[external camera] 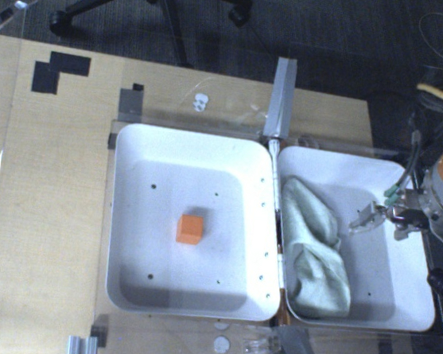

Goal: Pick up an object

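text: none legible | labels: none | numbers: none | signs: none

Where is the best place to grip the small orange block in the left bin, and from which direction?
Take the orange block across two opposite flat sides, coming straight down from above. It sits alone, low on the floor of the left bin, so probably only its top and sides are reachable.

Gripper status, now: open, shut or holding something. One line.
Gripper: above the right bin, near the grey cloth but apart from it; nothing seen held; open or shut cannot be told.
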